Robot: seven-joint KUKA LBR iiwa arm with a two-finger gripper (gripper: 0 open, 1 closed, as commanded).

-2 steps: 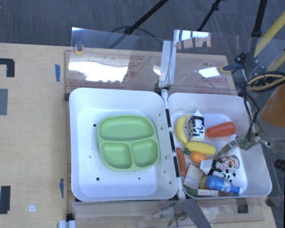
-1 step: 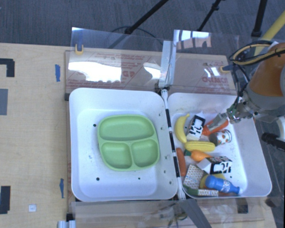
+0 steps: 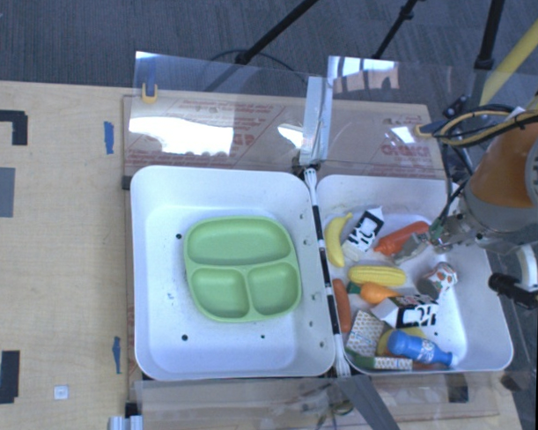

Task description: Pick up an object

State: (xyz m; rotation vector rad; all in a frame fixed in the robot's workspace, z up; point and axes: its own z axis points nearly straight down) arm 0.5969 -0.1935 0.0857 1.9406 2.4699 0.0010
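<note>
I've got the orange plastic carrot (image 3: pixel 400 238) lying near the far edge of the right white bin (image 3: pixel 489 341), touching the black-and-white patterned block (image 3: pixel 365 229). My end effector (image 3: pixel 424 246) sits right at the carrot's near end; I cannot tell its state. The green three-compartment plate (image 3: pixel 242 268) fills the left white bin (image 3: pixel 153 250).
</note>
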